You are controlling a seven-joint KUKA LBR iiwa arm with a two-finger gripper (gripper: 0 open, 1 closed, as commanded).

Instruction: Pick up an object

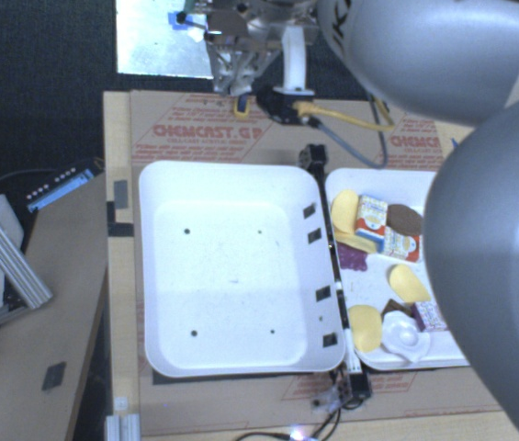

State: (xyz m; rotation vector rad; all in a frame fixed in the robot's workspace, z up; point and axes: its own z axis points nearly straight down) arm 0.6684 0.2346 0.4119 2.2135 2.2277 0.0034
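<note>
My gripper (pixel 237 86) hangs high beyond the back edge of the left bin (pixel 149 246), over the cardboard sheet (pixel 204 131). Its fingers (pixel 229 68) taper together to a point and look shut, with nothing between them. The right bin (pixel 341 178) holds the objects: a colourful box (pixel 375 220), a brown piece (pixel 405 219), purple grapes (pixel 354 259), yellow pieces (pixel 344 209) (pixel 408 285) (pixel 366 327), a white object (pixel 404 337) and a small pink box (pixel 430 315). The arm's grey body (pixel 489 246) covers that bin's right part.
A black divider with clips (pixel 325 246) runs between the two bins. A yellow and grey cable (pixel 351 122) trails across the cardboard behind the bins. At the far left stand an aluminium rail (pixel 2 255) and a blue-tipped device (pixel 57 186).
</note>
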